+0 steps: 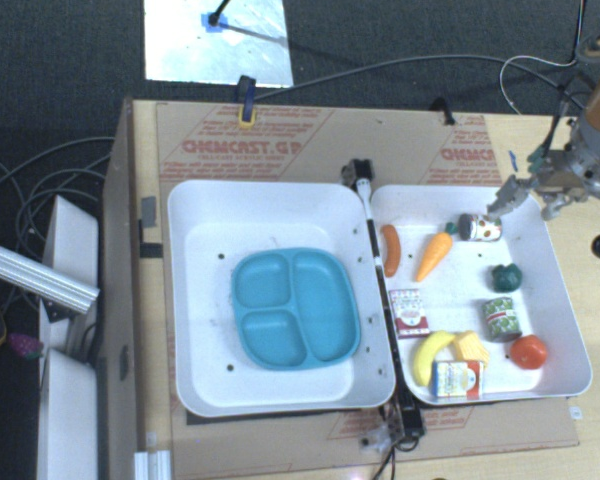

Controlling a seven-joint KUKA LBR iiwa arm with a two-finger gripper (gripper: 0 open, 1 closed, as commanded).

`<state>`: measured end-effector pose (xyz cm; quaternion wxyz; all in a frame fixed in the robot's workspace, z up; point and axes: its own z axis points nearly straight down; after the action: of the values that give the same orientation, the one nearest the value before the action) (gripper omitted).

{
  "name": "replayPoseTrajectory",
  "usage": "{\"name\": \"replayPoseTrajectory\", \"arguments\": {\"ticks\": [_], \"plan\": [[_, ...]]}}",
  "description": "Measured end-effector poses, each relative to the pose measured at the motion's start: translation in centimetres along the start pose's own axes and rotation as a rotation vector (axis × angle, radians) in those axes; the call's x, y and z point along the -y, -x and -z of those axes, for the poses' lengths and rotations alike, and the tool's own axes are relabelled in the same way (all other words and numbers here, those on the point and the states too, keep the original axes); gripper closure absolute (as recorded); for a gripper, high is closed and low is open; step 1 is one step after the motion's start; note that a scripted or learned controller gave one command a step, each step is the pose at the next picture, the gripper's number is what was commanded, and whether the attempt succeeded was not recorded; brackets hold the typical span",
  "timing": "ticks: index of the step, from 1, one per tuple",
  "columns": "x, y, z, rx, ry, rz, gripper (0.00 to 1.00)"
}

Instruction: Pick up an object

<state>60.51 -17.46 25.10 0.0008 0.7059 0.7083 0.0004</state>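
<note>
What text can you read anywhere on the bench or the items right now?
"CHEMCAST GP" in red, printed on the brown board behind the left bin.
The same red print repeats on the board behind the right bin, cut off and partly unreadable.
Red and white carton: label too small to read.
Green can: label blurred.
Small box at the front: print unreadable.

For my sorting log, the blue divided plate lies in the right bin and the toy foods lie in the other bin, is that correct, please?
Not quite: the camera view shows the blue divided plate in the left bin, and the toy foods, such as the carrot, in the other, right bin.
</note>
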Motion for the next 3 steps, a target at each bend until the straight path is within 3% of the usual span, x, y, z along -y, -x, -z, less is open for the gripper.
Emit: {"name": "replayPoseTrajectory", "arguments": {"ticks": [1, 2, 3], "plan": [[-0.7, -5.4, -12.0, -0.001, -0.003, 0.001, 0.0], [-5.7, -8.0, -14.3, 0.0, 0.001, 0.001, 0.0], [-1.3, -8.9, -16.6, 0.004, 0.001, -0.004, 0.0]]}}
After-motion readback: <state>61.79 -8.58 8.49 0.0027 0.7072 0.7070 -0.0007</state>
